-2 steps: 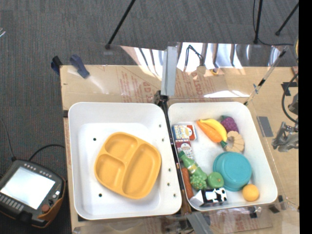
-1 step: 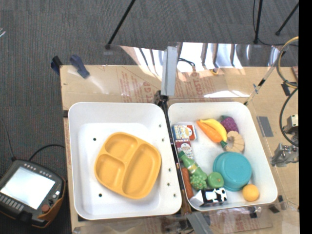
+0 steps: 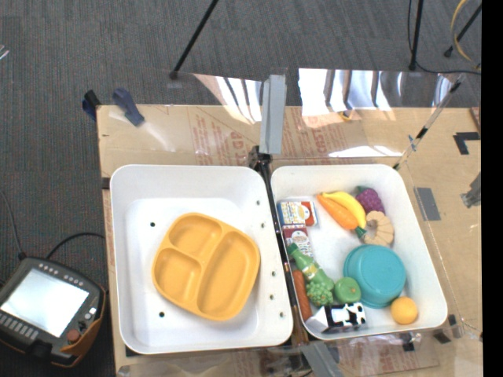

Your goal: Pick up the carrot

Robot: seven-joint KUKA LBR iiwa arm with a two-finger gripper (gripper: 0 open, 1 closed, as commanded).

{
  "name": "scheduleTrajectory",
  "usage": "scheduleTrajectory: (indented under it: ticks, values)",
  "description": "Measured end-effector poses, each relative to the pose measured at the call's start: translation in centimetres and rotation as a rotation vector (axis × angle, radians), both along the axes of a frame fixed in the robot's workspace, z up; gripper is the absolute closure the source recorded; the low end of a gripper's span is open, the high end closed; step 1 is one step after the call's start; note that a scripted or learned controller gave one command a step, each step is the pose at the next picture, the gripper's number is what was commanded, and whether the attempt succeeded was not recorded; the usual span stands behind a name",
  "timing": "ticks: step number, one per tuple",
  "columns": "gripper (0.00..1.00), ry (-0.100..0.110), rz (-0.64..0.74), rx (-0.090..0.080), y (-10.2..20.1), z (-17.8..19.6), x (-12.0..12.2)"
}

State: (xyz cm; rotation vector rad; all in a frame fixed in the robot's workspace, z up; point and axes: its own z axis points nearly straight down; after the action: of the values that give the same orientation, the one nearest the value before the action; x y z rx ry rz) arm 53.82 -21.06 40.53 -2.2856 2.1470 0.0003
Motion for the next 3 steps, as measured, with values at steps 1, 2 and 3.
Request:
scheduleTrajectory:
  ticks: [1, 2, 3]
  values:
    - [1.0, 0.005, 0.205, 0.004, 0.5, -1.0, 6.9]
    - [1.0, 0.002, 0.415, 0.003, 0.7, -3.3, 10.6]
    - [1.0, 0.005, 0.553, 0.004, 1.7, -9.4, 8.2]
